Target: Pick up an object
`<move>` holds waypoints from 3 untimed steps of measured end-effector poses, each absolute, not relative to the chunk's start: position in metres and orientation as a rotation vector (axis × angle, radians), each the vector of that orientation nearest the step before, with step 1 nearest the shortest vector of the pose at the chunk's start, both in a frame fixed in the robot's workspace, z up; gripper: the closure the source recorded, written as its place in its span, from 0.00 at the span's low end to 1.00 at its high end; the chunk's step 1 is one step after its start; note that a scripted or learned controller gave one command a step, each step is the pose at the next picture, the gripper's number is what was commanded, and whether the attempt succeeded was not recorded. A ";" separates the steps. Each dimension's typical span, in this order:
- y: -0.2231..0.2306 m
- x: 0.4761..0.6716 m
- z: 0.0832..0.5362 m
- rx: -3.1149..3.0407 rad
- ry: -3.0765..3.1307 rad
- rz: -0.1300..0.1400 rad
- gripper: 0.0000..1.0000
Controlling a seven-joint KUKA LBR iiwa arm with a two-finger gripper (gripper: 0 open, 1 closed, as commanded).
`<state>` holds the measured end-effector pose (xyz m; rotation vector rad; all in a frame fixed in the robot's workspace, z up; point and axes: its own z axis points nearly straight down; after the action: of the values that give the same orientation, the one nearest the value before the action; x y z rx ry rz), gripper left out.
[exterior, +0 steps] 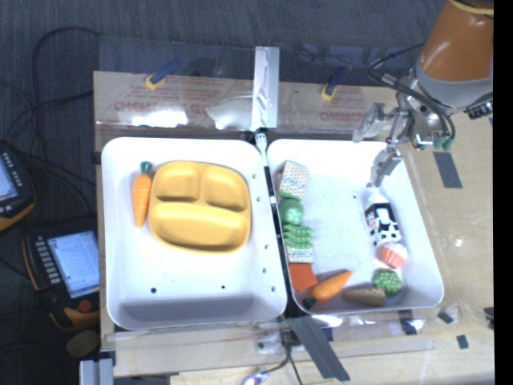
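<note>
My gripper (pixel 377 146) hangs open over the far right corner of the right bin (pixel 345 207), with nothing between its fingers. Just below it lies a black-and-white cow-patterned bottle (pixel 382 222). Toy food lines the bin's edges. A patterned carton (pixel 293 180), a green round vegetable (pixel 290 212) and a pea pod (pixel 298 235) run down the left wall. An orange-red block (pixel 301 277), a carrot (pixel 332 285), a brown piece (pixel 365 297), a broccoli (pixel 388 281) and a pink-and-white piece (pixel 393 256) sit along the near side.
The left bin (pixel 128 279) holds a yellow compartment tray (pixel 200 205) with a second carrot (pixel 142 198) beside it. A clear plastic sheet with clips (pixel 164 72) lies behind the bins. Electronic devices (pixel 64 259) and cables sit off the bench at left.
</note>
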<state>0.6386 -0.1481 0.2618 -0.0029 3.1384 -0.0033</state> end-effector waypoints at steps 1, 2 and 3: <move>-0.161 0.579 0.142 0.003 3.141 -0.003 0.00; -0.188 0.549 0.090 -0.252 3.121 -0.004 0.00; -0.219 0.504 0.095 -0.142 3.103 -0.020 0.00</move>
<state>0.5039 -0.2186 0.0952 -0.1424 3.1031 -0.0202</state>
